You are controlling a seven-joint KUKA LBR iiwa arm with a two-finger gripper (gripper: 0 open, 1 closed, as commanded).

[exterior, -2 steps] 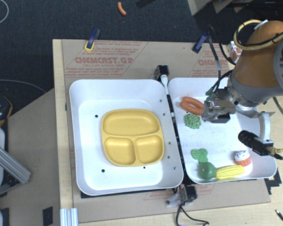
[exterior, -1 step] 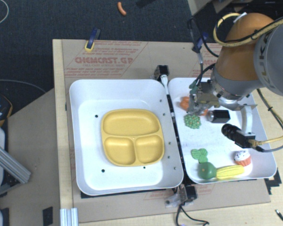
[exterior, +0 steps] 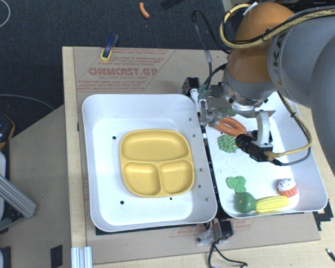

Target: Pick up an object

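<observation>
**Camera view: end effector low over the right bin's far-left corner**

Nearest the camera, along the right bin's (exterior: 318,197) front edge: a yellow corn cob (exterior: 273,204) lying flat, its left end touching a round green fruit (exterior: 245,202). A cupcake (exterior: 287,187) with an orange base and white top stands just behind the cob's right end. A small green piece (exterior: 235,181) lies just behind the green fruit.

Left bin (exterior: 95,149): a yellow divided plate (exterior: 156,162) lies at its middle, three compartments, nothing in them.

Farther back in the right bin, a green bumpy cluster (exterior: 228,143), grape-like, lies near the divide between the bins. Just beyond it an orange carrot-shaped piece (exterior: 230,126) lies tilted, directly under the wrist.

End effector (exterior: 220,115): down at the right bin's far-left corner, just above the carrot-shaped piece. Wrist body and cables hide its tips; cannot tell its state, nor whether it touches the piece.

Worktop (exterior: 128,71) beyond the bins: brown board with red print, a blue-and-yellow item (exterior: 108,47) at its far edge. An orange scrap (exterior: 144,9) lies on the dark floor (exterior: 56,15) past it.
</observation>
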